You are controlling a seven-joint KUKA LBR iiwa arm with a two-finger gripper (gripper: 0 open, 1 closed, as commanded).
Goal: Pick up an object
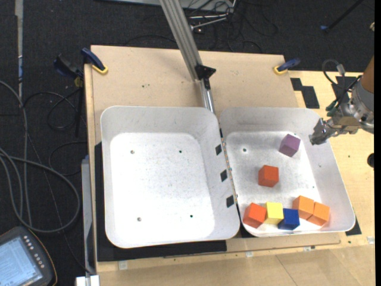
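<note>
The right bin point(333, 177) holds several small blocks. A purple block point(290, 144) lies near its back, and an orange-red block point(268, 176) sits at its middle. Along the front edge stand an orange block point(256, 214), a yellow block point(274, 212), a blue block point(290, 218) and two orange blocks point(312, 210). My gripper point(317, 134) hangs at the bin's right rim, just right of the purple block. I see nothing held in it.
The left bin point(113, 159) adjoins the right one on the wooden bench point(149, 76). A slanted metal pole point(181, 31) crosses the back. Clamps point(94, 60) sit at the bench's far corners.
</note>
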